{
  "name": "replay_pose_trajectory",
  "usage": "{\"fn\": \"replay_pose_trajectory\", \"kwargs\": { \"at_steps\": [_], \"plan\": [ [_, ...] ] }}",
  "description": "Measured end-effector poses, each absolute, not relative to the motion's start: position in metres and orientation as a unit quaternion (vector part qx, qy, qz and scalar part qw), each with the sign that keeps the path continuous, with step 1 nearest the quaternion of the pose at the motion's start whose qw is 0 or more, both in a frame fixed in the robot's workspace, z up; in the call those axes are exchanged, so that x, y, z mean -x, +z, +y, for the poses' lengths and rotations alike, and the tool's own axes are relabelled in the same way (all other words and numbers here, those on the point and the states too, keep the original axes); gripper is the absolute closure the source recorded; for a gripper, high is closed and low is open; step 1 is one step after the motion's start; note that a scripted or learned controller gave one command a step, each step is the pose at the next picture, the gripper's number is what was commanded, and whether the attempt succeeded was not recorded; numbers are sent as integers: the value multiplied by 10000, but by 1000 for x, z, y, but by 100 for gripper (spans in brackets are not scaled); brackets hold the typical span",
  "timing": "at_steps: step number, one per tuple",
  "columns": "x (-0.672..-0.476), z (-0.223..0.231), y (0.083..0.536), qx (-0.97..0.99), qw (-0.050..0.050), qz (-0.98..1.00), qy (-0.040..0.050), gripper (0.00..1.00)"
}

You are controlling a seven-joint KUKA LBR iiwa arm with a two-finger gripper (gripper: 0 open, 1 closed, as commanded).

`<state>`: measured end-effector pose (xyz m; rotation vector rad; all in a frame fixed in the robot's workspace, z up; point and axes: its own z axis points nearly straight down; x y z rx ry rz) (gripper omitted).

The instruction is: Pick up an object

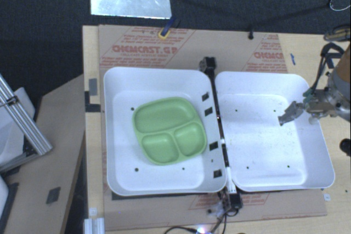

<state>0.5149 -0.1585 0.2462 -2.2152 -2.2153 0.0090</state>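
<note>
Bins are sitting side by side on the bench (137, 44), touching along a middle seam fitted with black clips. Filling much of the left bin (118, 90) we are seeing a green plate (169, 130) — a tray with three compartments, lying flat and a little turned, its long compartment on the far side and two smaller ones near us. Over the right bin (263, 170), near its right wall, the gripper (287, 116) is hanging, reaching in from the right with its grey tip pointing left and slightly down. Whether it is spread or pressed together we cannot tell — it is too small and blurred. Plate and gripper are lying well apart, the seam between them.
</note>
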Motion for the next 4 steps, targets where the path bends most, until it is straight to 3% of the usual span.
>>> {"fn": "replay_pose_trajectory", "kwargs": {
  "at_steps": [1, 4],
  "plan": [
    [-517, -158, 252, 7059, -9, -7083, -4, 0],
    [-527, -158, 98, 7068, 12, -7075, 5, 0]
  ]
}}
